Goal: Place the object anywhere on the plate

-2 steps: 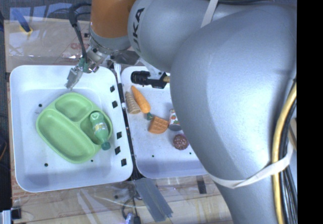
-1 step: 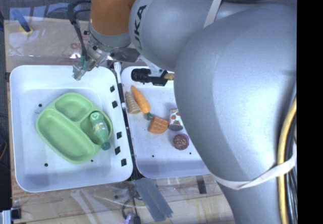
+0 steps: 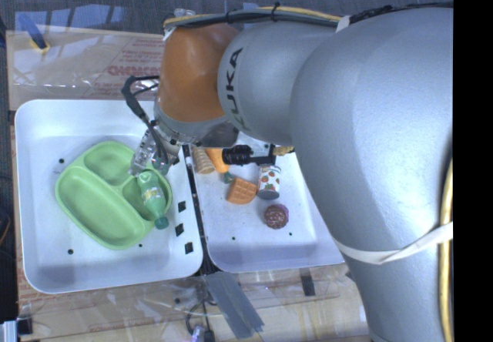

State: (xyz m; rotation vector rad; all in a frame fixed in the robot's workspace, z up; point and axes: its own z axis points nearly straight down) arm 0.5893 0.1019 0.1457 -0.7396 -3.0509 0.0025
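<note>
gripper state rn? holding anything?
End effector: above the green plate in the left bin, right over the green bottle lying on the plate. Open or shut cannot be told; no visible grasp.

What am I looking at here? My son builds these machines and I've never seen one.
One camera looks down at a slant on a bench with two white bins. The big grey and orange shape is a robot arm reaching in from the right. Its claw hangs over a green plate in the left bin. A green bottle lies on the plate just below the claw; whether the claw grips it is unclear. The right bin holds small toy foods: a waffle, a brown ball, a can.
</note>
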